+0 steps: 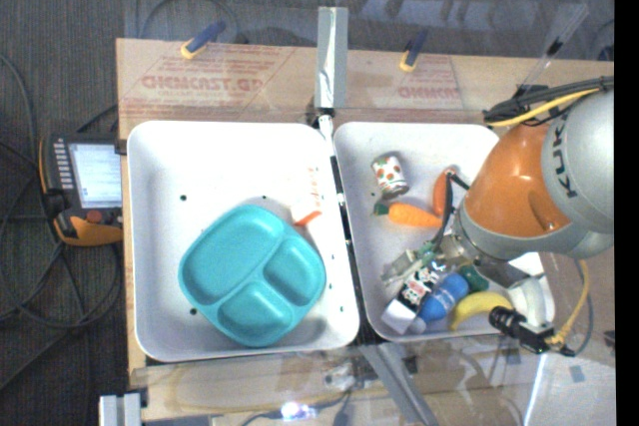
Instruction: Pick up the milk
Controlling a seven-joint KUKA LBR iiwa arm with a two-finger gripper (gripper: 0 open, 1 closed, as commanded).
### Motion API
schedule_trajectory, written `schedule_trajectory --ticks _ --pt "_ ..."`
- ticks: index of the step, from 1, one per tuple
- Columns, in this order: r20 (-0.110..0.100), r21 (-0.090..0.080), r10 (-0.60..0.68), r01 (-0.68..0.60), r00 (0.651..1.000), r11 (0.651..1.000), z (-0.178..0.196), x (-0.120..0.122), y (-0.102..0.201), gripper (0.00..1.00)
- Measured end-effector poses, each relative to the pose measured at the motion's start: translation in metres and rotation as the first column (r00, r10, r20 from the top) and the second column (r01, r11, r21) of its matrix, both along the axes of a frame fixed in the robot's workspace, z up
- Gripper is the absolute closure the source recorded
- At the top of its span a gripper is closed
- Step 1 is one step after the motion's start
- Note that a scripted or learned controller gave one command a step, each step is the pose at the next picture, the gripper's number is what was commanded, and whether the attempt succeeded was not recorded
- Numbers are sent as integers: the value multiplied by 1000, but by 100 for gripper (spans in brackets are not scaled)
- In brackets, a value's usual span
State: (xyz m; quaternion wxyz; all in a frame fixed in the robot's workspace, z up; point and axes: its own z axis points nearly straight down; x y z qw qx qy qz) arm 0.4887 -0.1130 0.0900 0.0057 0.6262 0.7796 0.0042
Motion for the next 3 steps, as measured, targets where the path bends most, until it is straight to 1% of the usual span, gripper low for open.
schedule_trajectory --ticks 1,2,3 --pt "9 -2 -1 2 1000 1000 11 3 -1 100" --pt "2 0 -1 1 1000 1000 10 1 -1 0" --pt "1 -6 -10 10 1000 1000 0 -1 10 0"
